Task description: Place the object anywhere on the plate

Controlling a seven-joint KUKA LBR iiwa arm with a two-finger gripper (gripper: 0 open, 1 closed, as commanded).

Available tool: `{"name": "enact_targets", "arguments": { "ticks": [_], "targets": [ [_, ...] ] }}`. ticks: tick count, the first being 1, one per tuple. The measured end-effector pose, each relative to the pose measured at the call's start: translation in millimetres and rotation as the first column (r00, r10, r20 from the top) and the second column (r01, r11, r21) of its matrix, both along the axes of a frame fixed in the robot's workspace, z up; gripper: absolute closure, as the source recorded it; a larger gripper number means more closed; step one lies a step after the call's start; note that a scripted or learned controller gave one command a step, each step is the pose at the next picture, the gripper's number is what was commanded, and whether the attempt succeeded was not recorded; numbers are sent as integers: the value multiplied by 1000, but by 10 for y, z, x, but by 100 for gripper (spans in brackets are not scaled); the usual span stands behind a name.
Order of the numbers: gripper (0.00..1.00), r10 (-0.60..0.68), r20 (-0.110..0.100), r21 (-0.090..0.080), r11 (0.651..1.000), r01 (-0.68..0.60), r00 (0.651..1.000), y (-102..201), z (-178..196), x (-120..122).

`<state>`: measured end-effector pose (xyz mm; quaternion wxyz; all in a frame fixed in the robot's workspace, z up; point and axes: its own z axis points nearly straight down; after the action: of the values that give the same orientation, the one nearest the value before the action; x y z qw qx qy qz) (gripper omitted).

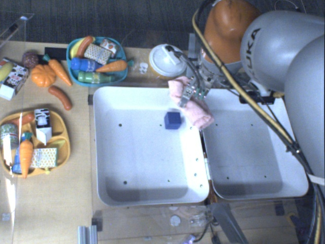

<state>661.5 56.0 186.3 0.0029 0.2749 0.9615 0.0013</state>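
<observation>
A small blue cube (172, 120) lies in the left white bin (127, 177), near its upper right corner. A pink cloth-like object (199, 115) lies across the wall between the two bins, just right of the cube. My gripper (189, 95) is right over the pink object's upper half, with the wrist cabling behind it. A yellow plate (62, 127) holding toy food rests on the bench at the far left, well away from the gripper.
A blue bowl (123, 75) of toy food and a white round lid (165, 60) stand behind the left bin. Loose toy carrots, a pumpkin (41, 75) and a sausage (61, 97) lie on the bench. The arm (284, 50) covers the right bin's (254, 166) back.
</observation>
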Motion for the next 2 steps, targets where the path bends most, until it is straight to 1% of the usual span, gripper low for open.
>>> {"name": "enact_targets", "arguments": {
  "ticks": [1, 2],
  "targets": [
    [100, 5, 2, 0, 1000, -5, 1000, 11, 402, 18],
    [100, 396, -2, 0, 918, -396, 918, 310, 302, -388]
  ]
}}
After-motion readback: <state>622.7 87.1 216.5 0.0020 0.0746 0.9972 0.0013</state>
